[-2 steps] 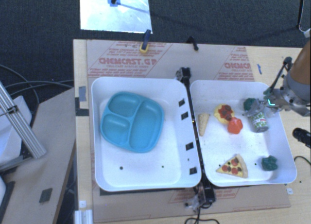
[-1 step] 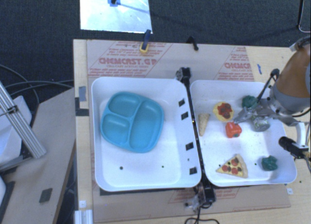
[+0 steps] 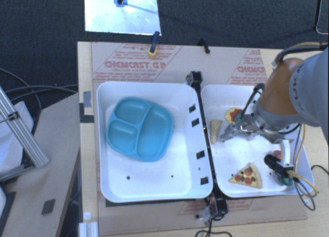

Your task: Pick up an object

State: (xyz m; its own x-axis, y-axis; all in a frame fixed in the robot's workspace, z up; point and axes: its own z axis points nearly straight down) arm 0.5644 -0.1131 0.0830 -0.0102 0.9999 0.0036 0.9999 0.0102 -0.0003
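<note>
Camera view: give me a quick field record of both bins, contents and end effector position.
left bin: holds a blue divided plate
right bin: pizza slice near front, tan wedge piece by the divider, red-yellow piece partly behind the arm
end effector: low over right bin, between tan wedge and red-yellow piece
grasp: nothing seen between fingers

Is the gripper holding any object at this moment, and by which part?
Cannot be told. The gripper hovers low in the right bin near a pizza slice; nothing visibly sits between its fingers.

Glossy smooth white plastic bins (image 3: 154,192), matt blue plastic divided plate (image 3: 139,128), protective-paper-covered board (image 3: 169,61).
</note>
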